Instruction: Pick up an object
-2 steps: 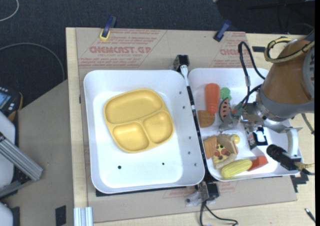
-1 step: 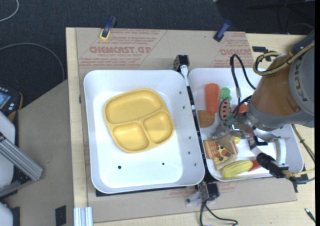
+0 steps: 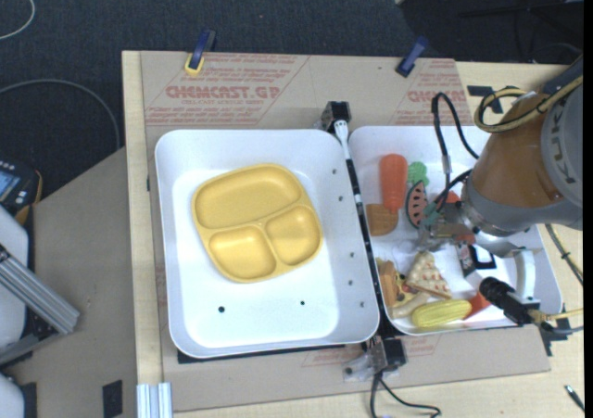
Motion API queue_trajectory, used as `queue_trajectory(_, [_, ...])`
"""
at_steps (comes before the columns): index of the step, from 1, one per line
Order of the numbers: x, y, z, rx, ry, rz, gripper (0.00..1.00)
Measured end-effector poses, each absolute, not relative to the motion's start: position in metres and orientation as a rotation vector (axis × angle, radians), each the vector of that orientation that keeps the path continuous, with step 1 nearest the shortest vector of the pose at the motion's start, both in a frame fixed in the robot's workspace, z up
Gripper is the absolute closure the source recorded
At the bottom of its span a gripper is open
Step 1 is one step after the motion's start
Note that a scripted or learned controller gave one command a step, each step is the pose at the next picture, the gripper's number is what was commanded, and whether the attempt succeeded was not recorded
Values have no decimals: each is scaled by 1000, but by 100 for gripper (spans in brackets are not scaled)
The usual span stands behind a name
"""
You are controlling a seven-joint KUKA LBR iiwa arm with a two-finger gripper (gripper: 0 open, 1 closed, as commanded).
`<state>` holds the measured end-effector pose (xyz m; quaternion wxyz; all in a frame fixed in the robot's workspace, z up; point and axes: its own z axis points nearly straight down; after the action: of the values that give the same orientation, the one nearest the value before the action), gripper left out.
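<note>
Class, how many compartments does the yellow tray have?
3: a large compartment across the far side, two smaller compartments nearer the camera, left and right. None looks hidden.

1. Well left of the carrot (image 3: 394,180), the left bin (image 3: 176,221) holds a yellow plate (image 3: 255,221) in its middle. I see bare white floor all round the plate, widest along the near edge.
2. Just right of the carrot, a green piece (image 3: 417,171) and a watermelon slice (image 3: 417,204) crowd in, leaving a narrow gap.
3. At the carrot's near end, a brown piece (image 3: 381,219) sits by the bin wall.
4. Nearer me than the carrot, a sandwich (image 3: 389,283), a pizza slice (image 3: 428,272) and a banana (image 3: 440,314) pack the corner.
5. Further right of the carrot, the arm (image 3: 514,175) overhangs the right bin (image 3: 371,143).
6. Beyond the carrot, the floor by the far wall is bare.
</note>
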<state>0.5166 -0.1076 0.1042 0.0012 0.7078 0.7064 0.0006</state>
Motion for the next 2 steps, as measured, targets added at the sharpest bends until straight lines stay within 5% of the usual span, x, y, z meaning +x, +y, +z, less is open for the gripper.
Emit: queue_trajectory(2, [515, -110, 220, 2215, 2219, 6, 100])
